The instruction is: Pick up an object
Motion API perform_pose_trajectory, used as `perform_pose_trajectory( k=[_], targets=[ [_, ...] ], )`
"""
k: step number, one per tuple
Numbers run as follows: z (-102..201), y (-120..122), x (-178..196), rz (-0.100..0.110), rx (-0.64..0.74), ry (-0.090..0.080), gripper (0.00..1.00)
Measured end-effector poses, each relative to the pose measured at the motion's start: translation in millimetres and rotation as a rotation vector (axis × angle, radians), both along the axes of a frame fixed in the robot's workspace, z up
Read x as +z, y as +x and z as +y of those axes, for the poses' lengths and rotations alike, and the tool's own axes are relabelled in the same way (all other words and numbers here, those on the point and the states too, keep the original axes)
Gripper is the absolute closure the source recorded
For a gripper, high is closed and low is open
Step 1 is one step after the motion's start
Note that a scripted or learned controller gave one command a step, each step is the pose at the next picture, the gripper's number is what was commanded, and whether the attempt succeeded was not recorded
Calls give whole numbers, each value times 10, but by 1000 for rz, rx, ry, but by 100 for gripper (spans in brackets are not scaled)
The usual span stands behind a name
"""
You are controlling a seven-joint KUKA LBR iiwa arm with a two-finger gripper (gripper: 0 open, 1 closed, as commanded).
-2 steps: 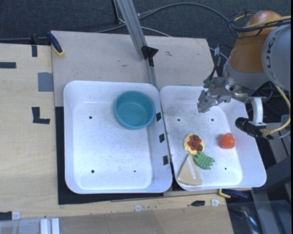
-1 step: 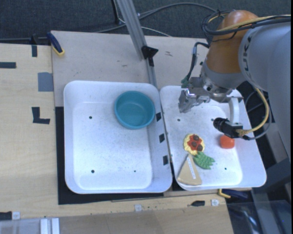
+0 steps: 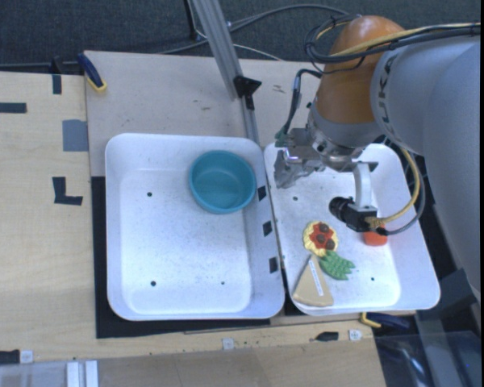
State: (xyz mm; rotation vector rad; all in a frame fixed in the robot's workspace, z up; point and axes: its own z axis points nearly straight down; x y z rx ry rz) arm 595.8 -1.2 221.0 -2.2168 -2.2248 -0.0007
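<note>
Cam view: hand [image 3: 289, 168] hung over right bin [image 3: 403, 293], top-left part; couldn't tell if open or shut. Flower toy [image 3: 323, 244] lay w/ wedge [image 3: 313, 287] near front. Blue bowl [image 3: 222, 181] sat in left bin [image 3: 145, 240].

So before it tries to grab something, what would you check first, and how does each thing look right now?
1. Something to pick lies in the right bin: ok, a sunflower toy and a tan wedge.
2. Gripper above that bin: ok, near its far left corner.
3. Gripper lined up over a toy: not ok, both lie nearer the front.
4. Fingers open: cannot tell.
5. Blue bowl out of the way: ok, in the left bin.
</note>
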Motion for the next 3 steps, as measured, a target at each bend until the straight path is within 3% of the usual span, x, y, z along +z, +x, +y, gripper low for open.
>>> perform_pose_trajectory(
  k=[2, 3],
  targets=[
    [1011, -40, -109, 1, 1, 0, 100],
    [987, -37, -108, 1, -3, -1, 0]
  ],
)
